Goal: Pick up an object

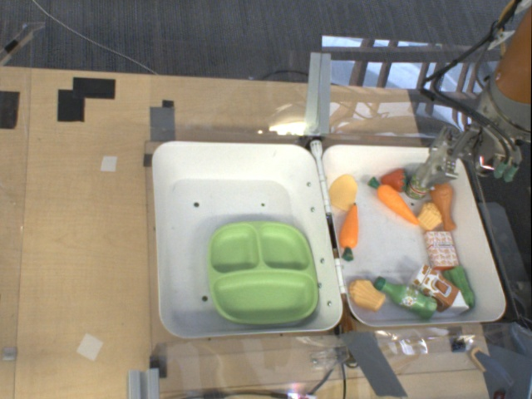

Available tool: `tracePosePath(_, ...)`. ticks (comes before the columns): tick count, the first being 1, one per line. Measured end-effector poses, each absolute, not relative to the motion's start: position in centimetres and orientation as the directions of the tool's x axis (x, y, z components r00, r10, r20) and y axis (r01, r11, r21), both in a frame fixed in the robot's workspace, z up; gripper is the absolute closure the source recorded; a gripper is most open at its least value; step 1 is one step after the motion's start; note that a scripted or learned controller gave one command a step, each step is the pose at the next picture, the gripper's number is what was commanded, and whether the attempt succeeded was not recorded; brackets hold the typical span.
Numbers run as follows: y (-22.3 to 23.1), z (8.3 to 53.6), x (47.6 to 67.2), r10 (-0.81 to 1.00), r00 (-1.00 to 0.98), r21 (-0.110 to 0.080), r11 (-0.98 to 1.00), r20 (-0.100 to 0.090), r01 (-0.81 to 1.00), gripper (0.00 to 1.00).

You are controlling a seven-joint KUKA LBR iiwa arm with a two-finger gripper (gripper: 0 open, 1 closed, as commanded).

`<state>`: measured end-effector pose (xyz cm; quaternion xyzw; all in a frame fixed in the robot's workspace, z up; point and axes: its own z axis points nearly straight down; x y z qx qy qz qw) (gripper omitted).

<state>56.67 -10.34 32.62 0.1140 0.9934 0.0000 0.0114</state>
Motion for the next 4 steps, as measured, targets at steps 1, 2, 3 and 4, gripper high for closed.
tracePosePath(1,-8.8,25.2,50.7,0.327,-0.945,0.002,0.945,-0.004,0.327,1.00)
tracePosePath(2,-6.1,30.5,55.5,0.463,-0.886,0.005,0.886,-0.010,0.463,1.00)
tracePosePath(3,-1.6,22.3,54.8,0.783,-0.622,0.003,0.622,-0.001,0.783,1.00)
tracePosePath(4,-7.4,26.8,63.1,0.663,-0.748,0.006,0.749,-0.010,0.663,1.00)
